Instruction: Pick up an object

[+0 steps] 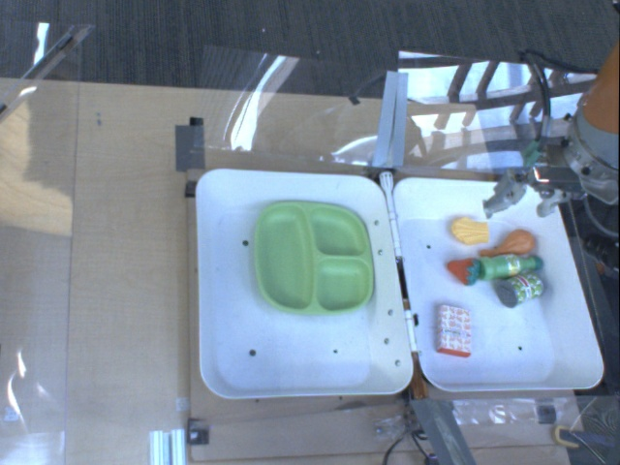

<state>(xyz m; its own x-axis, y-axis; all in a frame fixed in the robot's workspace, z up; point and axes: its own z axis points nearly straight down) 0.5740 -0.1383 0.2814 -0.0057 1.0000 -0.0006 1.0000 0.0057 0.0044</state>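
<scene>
The right bin [572, 356] holds several small items: a yellow piece [470, 230], an orange piece [513, 243], a red and green piece [464, 271], a green bottle [511, 266], a dark can [521, 290] and a red-and-white box [454, 329]. My gripper [524, 200] hangs over the bin's far right corner, above and to the right of the yellow piece. Its two fingers stand apart, open, with nothing between them.
In the left bin [223, 356] lies a green divided plate [314, 257]. A grey upright post [391, 124] stands behind the seam between the bins. Cables and metal frame parts [484, 85] crowd the far right behind the gripper.
</scene>
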